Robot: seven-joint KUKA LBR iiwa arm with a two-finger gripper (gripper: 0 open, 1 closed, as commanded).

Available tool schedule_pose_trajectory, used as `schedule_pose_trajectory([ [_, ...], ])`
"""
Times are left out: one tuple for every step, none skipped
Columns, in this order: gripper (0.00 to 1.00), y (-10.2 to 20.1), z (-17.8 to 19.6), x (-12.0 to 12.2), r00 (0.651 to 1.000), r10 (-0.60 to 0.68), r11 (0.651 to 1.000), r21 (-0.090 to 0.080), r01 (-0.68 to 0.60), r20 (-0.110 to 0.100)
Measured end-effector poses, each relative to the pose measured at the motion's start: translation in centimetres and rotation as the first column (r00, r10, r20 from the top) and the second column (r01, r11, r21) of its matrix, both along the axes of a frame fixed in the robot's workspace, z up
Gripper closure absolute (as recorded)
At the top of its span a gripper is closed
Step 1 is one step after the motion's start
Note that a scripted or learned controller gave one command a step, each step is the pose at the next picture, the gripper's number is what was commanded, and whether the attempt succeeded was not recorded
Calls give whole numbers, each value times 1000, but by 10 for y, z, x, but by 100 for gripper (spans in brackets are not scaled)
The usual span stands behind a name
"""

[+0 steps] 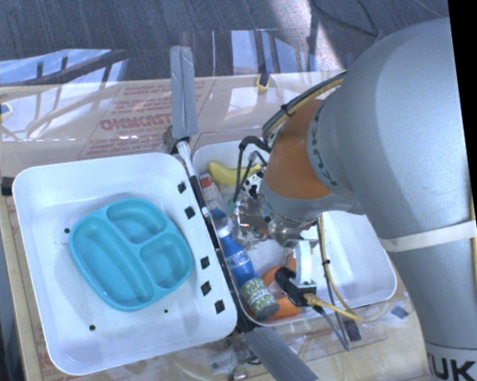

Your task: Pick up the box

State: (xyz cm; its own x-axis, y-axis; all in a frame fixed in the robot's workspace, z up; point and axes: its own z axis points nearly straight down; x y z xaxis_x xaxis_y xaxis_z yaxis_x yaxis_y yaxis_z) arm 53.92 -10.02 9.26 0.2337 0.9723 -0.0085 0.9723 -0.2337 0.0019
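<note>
The grey arm with its orange band (292,169) reaches down into the right bin (368,277) and covers most of its floor. The gripper (255,216) sits low in that bin's left half, just right of a clear bottle with a blue label (234,255). A yellow banana (232,175) lies at the bin's far end, just beyond the gripper. Near the front are a small green-patterned can (257,294) and an orange item (271,275). Whatever lies under the wrist is hidden.
The left bin (46,254) holds a blue divided plate (131,252). A row of black clips (205,264) runs along the divider between the bins. A small red and white item (207,181) lies at the right bin's far left corner.
</note>
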Motion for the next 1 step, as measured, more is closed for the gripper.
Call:
schedule_pose_trajectory([
  [100, -27, -1, 16, 990, -140, 990, 9, 140, -4],
])
